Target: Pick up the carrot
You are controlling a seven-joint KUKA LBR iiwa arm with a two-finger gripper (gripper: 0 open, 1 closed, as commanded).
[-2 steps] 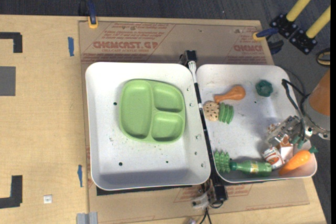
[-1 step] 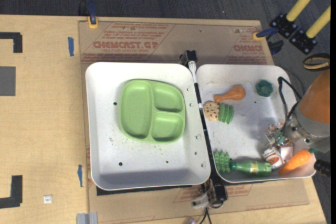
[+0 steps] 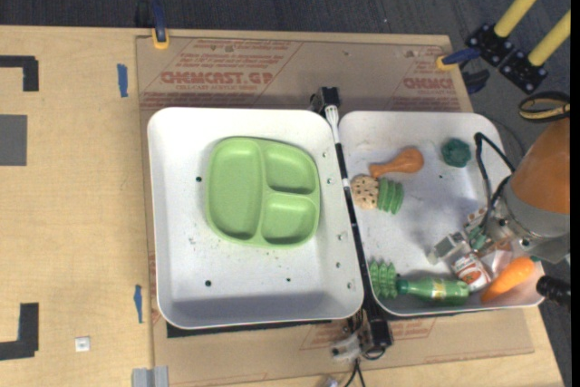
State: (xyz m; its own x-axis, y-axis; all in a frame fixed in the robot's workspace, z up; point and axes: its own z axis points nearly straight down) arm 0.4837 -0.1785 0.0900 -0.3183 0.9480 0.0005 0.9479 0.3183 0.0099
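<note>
The carrot [image 3: 509, 277] lies in the right bin's [image 3: 412, 127] near right corner, against the rim, just beside a small red-and-white can [image 3: 470, 268]. The arm comes in low from the right, so the tool [image 3: 471, 236] sits just above and left of the carrot (whether it is spread or pressed together, I cannot tell). The green divided plate [image 3: 263, 190] occupies the left bin [image 3: 177, 195], well apart, likely a distractor.

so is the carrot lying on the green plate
No, the carrot lies in the right bin, near its lower right corner; the green plate is in the left bin.
</note>
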